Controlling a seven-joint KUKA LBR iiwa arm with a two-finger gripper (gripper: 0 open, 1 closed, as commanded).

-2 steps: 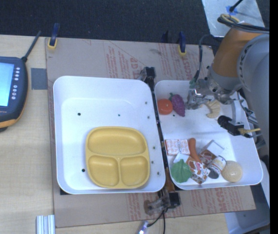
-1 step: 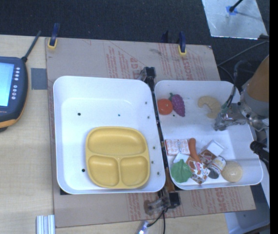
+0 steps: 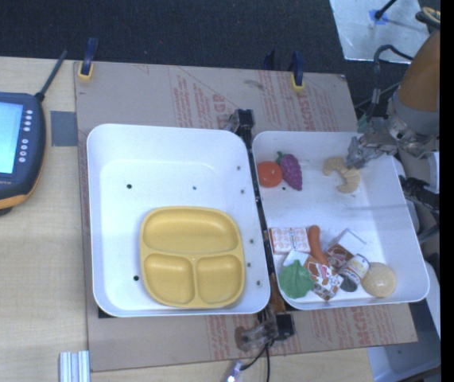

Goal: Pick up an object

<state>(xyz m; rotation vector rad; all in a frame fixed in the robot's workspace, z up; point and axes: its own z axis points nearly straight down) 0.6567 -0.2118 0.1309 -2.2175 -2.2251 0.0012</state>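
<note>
Nearest cam, well left of the gripper: yellow divided tray (image 3: 191,255) in the left bin (image 3: 107,213). Smooth moulded plastic, three compartments, rounded corners, lying flat. Not a likely pick.

Right bin (image 3: 405,213), near-edge clutter, below-left of the gripper: green leaf-shaped piece (image 3: 294,279), orange carrot-like stick (image 3: 315,243), printed packets (image 3: 289,239), small dark-labelled jar (image 3: 355,270), pale round ball (image 3: 378,279). Items touch or overlap; poor access.

Far side of the same bin, well left of the gripper: red tomato (image 3: 269,173), smooth and round, touching a purple grape bunch (image 3: 290,170), knobbly, long axis running toward the cam.

Key relation: tan curved piece (image 3: 344,173), matte, croissant- or cashew-like, lies just beside the gripper (image 3: 364,151), on its lower-left side. Crescent's long axis runs roughly near-to-far across the bin, clear of other objs. Judged the closest candidate; a short move down and left would be req'd.

Gripper sits at the bin's far right corner, low over the floor. Jaw state: cannot tell, too small and blurred. Nothing seen between them.
</note>
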